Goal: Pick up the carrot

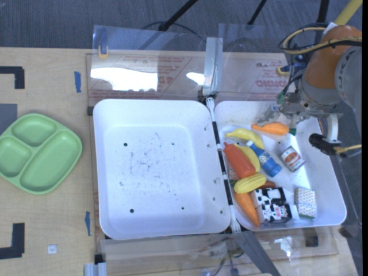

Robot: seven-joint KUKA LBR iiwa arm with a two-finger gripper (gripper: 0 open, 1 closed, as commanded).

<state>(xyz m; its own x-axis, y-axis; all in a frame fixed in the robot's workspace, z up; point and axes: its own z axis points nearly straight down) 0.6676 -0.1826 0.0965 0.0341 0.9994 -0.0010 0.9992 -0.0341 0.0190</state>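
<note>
An orange carrot [270,129] lies at the far side of the right bin [328,180], beside a yellow banana [244,135]. My gripper [280,121] hangs right over this carrot, open, with one finger near each end of it and the tips just above or touching it. A second orange carrot-like piece [248,207] lies at the bin's near left edge, below a yellow piece [250,183]. The grey arm with its orange band [336,39] comes in from the upper right.
The right bin also holds a red bottle-like item [238,160], a blue-and-yellow item [268,164], a small can [291,157], a black-and-white box [273,204] and a patterned block [306,202]. The left bin [152,165] adjoins it. A green divided plate [37,152] sits far left.
</note>
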